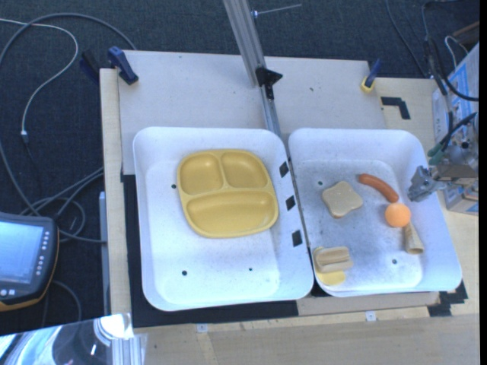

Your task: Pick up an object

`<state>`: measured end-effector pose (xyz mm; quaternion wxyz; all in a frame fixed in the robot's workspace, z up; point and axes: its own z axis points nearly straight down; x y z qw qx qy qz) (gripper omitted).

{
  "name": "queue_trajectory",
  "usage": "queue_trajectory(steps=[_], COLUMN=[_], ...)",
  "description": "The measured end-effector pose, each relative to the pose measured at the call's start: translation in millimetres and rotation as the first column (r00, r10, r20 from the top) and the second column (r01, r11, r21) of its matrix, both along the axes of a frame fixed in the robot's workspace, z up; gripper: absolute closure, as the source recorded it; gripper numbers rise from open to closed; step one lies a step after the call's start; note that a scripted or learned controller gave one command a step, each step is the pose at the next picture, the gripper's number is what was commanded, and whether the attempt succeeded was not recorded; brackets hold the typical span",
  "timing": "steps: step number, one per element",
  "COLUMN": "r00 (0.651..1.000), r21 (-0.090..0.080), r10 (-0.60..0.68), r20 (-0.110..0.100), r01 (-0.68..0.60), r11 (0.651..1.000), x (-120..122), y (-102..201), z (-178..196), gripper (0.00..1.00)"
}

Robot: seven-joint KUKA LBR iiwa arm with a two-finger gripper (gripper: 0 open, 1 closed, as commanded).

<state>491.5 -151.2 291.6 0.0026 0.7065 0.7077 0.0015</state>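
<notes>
The right bin [365, 147] holds several toy foods. A tan bread slice [342, 199] lies near its middle, with a red-orange sausage [378, 186] just to the right. Close to the bin's right wall rests an orange ball [397, 215], and a small beige cone [412, 239] lies below it. At the front left sits a beige and yellow sandwich block [332, 263]. My gripper [421, 183] hangs at the bin's right rim, just right of the sausage and above the ball. Nothing shows in its grasp.
A yellow divided plate [226, 191] lies in the left bin [160, 280]. A metal pole [247, 33] slants down to the gap between the bins. Blue and yellow clamps [122, 65] sit at the board's back corners. Cables and equipment crowd the right edge.
</notes>
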Motion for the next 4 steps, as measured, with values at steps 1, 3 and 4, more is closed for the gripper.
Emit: queue_trajectory(steps=[1,3,4], r00=[1.000,1.000,1.000], r21=[0.002,0.003,0.004], r10=[0.005,0.006,0.005], r20=[-0.003,-0.002,-0.003], r01=[-0.005,-0.006,-0.005], r11=[1.000,1.000,1.000], x=[29,79,106], y=[47,153,201], z=[-15,-25,-24], gripper=[1.00,1.00,1.00])
